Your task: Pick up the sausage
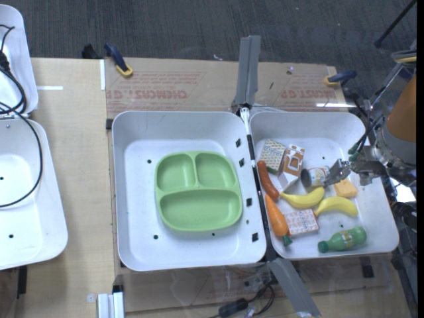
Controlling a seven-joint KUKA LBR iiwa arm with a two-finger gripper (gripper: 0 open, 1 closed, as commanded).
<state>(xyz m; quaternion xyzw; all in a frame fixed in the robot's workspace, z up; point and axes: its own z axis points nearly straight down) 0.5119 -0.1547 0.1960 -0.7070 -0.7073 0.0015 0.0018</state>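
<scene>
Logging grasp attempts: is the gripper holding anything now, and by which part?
Nothing is held. The gripper hangs over the right bin, apart from the sausage.

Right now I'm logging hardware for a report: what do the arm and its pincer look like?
The arm enters from the right, showing an orange section with grey above it. Below it sits dark metal wrist hardware with thin cables. The pincer is small, dark grey and metallic, with slim fingers.
</scene>
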